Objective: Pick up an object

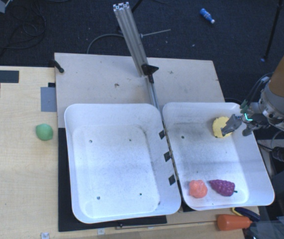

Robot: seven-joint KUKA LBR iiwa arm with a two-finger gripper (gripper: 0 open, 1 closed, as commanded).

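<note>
The worktop (107, 78) carries two white bins; the left bin (77, 118) sits at nine o'clock, the right bin (261, 183) at three. The arm (276, 96) enters from three o'clock, and its gripper (237, 122) is at the yellow object (220, 126) (whether it is clenched or released cannot be told). This rounded lump lies at the right bin's one o'clock corner, with no clear long axis; it looks light, probably soft, best pinched across its middle. Smaller still, a purple grape bunch (222, 186) points toward three o'clock beside an orange piece (198, 188) at six.
</note>
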